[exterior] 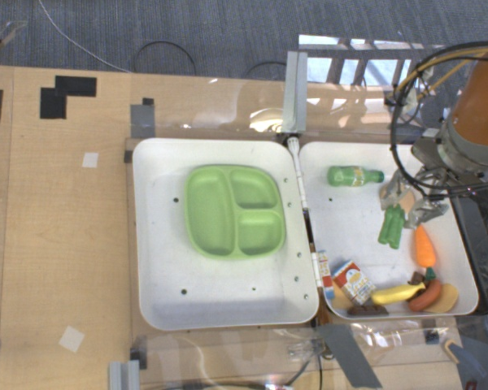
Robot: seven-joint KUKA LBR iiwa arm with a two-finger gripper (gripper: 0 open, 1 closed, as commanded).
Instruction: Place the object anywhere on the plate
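A tan tabletop (pixel 57 242) bears two white bins (pixel 159 291); grey carpet (pixel 187 15) lies beyond. The claw (pixel 403 204) grips a green object (pixel 390 227) in the right bin, apart from the plate (pixel 233 210).

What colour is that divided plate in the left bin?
Light green, seen in the camera view: the plate has three compartments.

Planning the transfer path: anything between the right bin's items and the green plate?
Only the bin walls where the two bins meet. The green plate lies in the left bin; the gripper sits over the green cucumber-like item in the right bin. Lifting over that ridge should be enough.
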